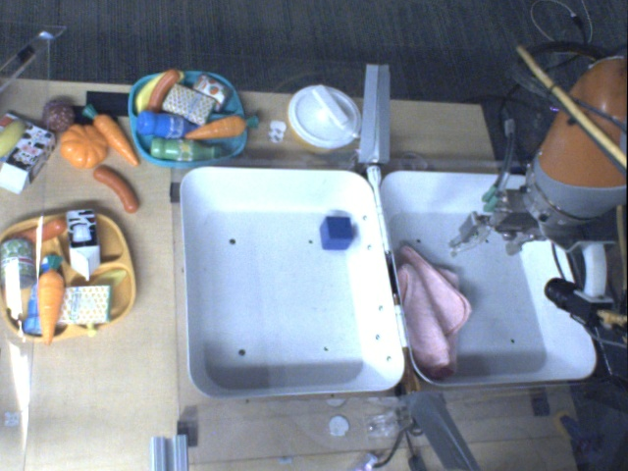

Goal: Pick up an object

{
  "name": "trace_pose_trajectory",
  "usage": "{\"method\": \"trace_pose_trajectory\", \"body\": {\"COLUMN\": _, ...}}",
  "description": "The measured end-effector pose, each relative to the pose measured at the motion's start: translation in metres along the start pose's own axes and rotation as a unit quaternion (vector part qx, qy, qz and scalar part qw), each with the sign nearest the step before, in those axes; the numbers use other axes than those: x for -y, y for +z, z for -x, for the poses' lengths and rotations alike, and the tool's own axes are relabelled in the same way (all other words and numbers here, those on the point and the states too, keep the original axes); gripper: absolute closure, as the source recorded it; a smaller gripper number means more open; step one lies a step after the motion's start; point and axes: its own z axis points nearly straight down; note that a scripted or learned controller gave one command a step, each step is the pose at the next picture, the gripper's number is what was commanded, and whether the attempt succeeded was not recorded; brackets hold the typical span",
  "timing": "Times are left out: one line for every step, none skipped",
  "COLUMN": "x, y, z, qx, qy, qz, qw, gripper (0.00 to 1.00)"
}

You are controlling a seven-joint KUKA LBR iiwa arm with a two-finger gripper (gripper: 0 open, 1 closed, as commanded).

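A small blue cube [337, 232] lies in the left white bin [235, 361], towards its back right corner. A crumpled pink cloth [430, 307] rests in the right white bin [559, 361] against its left wall. My gripper [483, 241] hangs over the back part of the right bin, up and to the right of the cloth and apart from it. It is open, and nothing sits between its fingers. The grey arm with its orange band [589, 135] comes in from the right edge.
A metal divider post [372, 116] stands behind the seam between the bins. On the bench to the left are a blue bowl of toy food [186, 118], a yellow plate of toy food [67, 275], loose toy vegetables [98, 150] and a white lid [324, 116].
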Motion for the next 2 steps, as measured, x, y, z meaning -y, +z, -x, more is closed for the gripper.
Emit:
{"method": "trace_pose_trajectory", "body": {"x": -0.086, "y": -0.002, "z": 0.045, "qx": 0.0, "qy": -0.026, "qz": 0.001, "qw": 0.9997, "gripper": 0.0}}
{"method": "trace_pose_trajectory", "body": {"x": -0.027, "y": 0.13, "z": 0.028, "qx": 0.0, "qy": -0.033, "qz": 0.002, "qw": 0.9995, "gripper": 0.0}}
